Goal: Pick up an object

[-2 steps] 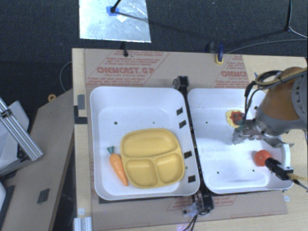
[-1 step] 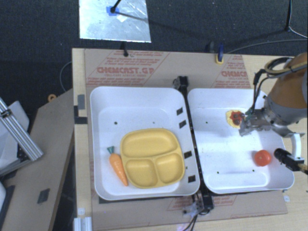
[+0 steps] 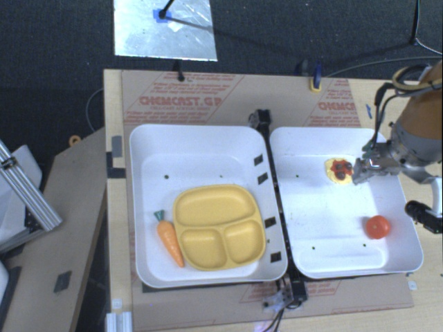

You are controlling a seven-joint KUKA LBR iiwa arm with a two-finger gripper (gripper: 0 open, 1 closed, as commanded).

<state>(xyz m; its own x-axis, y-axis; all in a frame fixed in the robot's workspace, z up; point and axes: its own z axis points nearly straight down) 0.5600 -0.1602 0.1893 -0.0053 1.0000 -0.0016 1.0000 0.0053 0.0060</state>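
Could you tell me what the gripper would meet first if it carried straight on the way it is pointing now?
The gripper points toward the image's left, so it would probably meet the small yellow and red toy right at its tip, though its height above it is unclear.

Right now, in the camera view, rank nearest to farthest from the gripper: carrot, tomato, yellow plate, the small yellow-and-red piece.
Measured from the gripper, over the right bin:
1. Small yellow-and-red piece, right bin, far side, just beside the gripper.
2. Tomato, right bin, near right corner.
3. Yellow plate, left bin, middle.
4. Carrot, left bin, left of the plate.
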